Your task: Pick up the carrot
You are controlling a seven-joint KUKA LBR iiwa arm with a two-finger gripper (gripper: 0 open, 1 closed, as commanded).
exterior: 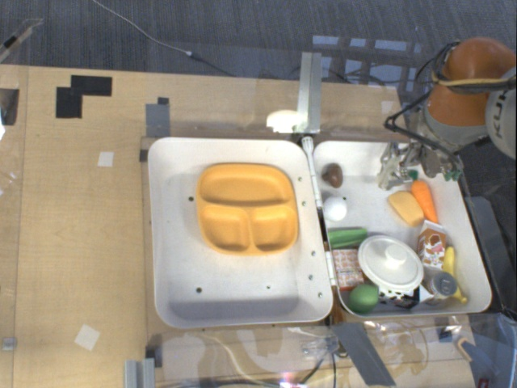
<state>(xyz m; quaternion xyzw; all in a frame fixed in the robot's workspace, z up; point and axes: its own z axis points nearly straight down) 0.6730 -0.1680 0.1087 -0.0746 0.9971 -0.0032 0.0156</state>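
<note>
The carrot (425, 200) is a short orange cone lying in the right bin (477, 241), near its far right side, beside a yellow cheese-like wedge (406, 208). My gripper (397, 170) hangs at the bin's far edge, just up and left of the carrot, with its metal fingers pointing down. It stands apart from the carrot, and nothing shows between its fingers.
The right bin also holds a brown ball (332, 174), a white egg (334, 209), a green cucumber (347, 237), a white lidded bowl (391, 261), a lime (364, 297), a carton (433, 245) and a banana (450, 265). An orange divided plate (246, 207) lies in the left bin (174, 241).
</note>
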